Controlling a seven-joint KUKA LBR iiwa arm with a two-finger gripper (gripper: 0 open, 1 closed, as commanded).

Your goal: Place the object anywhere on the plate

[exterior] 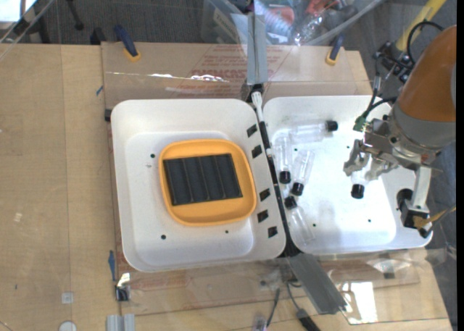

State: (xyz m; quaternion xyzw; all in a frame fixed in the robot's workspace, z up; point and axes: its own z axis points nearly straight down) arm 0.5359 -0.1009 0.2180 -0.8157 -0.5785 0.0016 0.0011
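Looking down at your bench, you have two shallow white bins side by side. The left bin (138, 239) holds an orange plate (207, 181) with a dark ribbed centre, lying flat near the middle so it makes a broad target. The right bin (341, 228) holds several clear plastic tubes with black caps (296, 166), scattered close to the divider between the bins, with one more clear tube (315, 128) lying towards the back. Your gripper (360, 172) hangs over the right bin, well apart from the plate, presumably because the objects to pick sit there. A small black-capped piece (357, 191) appears just below its tip, but the view is too small to say whether it is held or merely lying in the bin, and you cannot tell how the gripper is set.
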